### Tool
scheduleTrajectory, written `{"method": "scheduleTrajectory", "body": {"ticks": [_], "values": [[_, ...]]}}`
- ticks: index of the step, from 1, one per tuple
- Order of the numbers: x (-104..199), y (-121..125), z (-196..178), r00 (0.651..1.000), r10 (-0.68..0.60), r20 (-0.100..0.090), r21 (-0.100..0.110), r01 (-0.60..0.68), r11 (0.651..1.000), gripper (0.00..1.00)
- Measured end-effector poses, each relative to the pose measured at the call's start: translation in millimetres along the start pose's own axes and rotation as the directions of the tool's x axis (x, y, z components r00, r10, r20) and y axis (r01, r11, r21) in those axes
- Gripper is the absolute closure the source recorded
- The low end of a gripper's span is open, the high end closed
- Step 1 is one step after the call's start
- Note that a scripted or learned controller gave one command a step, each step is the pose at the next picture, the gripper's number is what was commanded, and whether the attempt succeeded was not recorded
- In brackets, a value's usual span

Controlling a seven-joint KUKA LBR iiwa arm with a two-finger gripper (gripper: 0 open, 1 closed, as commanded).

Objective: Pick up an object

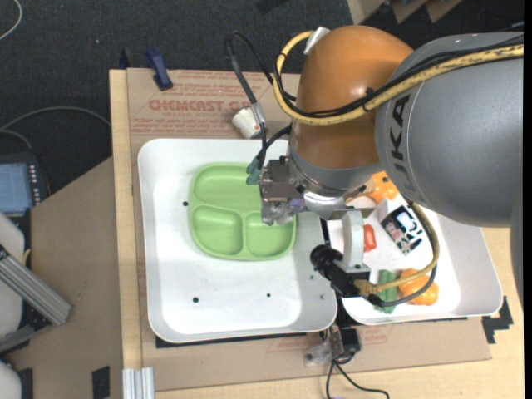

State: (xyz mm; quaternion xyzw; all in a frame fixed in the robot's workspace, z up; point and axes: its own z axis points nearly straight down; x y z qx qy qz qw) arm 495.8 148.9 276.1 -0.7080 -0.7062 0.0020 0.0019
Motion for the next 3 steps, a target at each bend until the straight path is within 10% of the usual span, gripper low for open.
{"method": "scheduleTrajectory", "body": {"ticks": [1, 2, 3], "values": [[13, 19, -84, 1.000, -0.005, -0.004, -0.017, 0.005, 1.000, 1.00], [36, 49, -59, 1.000, -0.005, 0.000, -0.008, 0.005, 1.000, 1.00], [59, 19, -131, 1.000, -0.008, -0.005, -0.014, 0.008, 1.000, 1.00]]}}
